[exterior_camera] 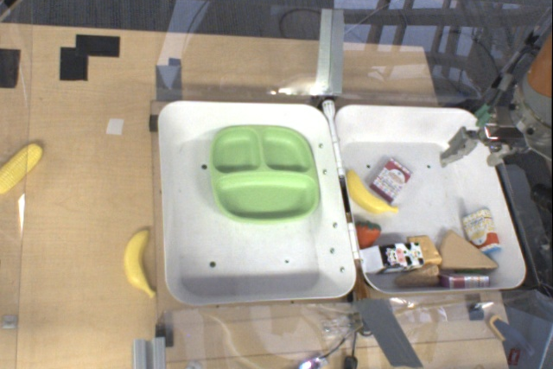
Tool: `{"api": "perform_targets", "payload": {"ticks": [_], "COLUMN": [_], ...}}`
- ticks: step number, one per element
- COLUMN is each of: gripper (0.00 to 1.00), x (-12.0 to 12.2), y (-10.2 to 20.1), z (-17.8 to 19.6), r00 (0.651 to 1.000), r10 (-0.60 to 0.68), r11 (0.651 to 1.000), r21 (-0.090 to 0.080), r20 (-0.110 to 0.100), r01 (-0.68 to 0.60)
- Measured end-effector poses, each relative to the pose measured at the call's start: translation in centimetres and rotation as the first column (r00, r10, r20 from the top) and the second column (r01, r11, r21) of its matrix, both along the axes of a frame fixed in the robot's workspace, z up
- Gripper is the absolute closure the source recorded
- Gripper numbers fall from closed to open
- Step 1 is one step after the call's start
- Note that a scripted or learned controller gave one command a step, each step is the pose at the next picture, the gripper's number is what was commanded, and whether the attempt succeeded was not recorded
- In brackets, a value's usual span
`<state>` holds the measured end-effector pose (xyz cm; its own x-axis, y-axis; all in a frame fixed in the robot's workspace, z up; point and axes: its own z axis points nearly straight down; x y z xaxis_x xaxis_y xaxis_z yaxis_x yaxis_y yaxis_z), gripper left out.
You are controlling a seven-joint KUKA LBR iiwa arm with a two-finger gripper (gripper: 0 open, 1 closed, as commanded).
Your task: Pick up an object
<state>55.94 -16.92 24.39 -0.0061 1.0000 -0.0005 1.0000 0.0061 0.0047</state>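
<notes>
Two white bins sit side by side. Left bin: one green divided plate, three compartments. Right bin: one banana, one small printed box, one red item at the left wall, one small carton, one tan wedge, and a few packets clustered along the near edge. On the bench outside: one banana, one corn cob. Gripper hovers over the right bin's far right corner, holding nothing; whether its fingers are spread cannot be told.
</notes>
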Motion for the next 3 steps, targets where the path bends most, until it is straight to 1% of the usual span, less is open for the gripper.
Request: {"api": "perform_targets", "payload": {"ticks": [1, 2, 3], "gripper": [0.0, 0.0, 1.0], "x": [2.7, 3.3, 3.7], "y": [4.7, 5.4, 5.5], "z": [-13.8, -14.6, -13.3], "r00": [0.99, 0.984, 0.983], "r10": [0.138, 0.178, 0.178], "r11": [0.99, 0.984, 0.984], "r21": [-0.006, -0.009, -0.011], "r20": [0.018, 0.02, 0.033], "r01": [-0.138, -0.178, -0.178]}}
